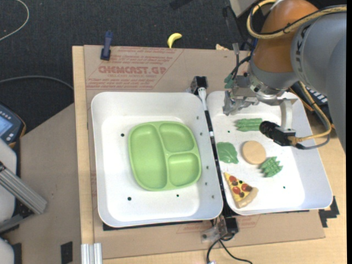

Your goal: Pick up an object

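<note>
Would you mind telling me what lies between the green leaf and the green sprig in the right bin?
The round tan cookie lies between the leaf and the sprig, seen in the camera view.

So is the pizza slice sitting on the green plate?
No, the pizza slice lies in the right bin, while the green plate sits in the left bin.

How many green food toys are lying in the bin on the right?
3: a bean-like piece at the top, a leaf left of the tan disc, a leafy piece on its right. The arm may hide more.
</note>
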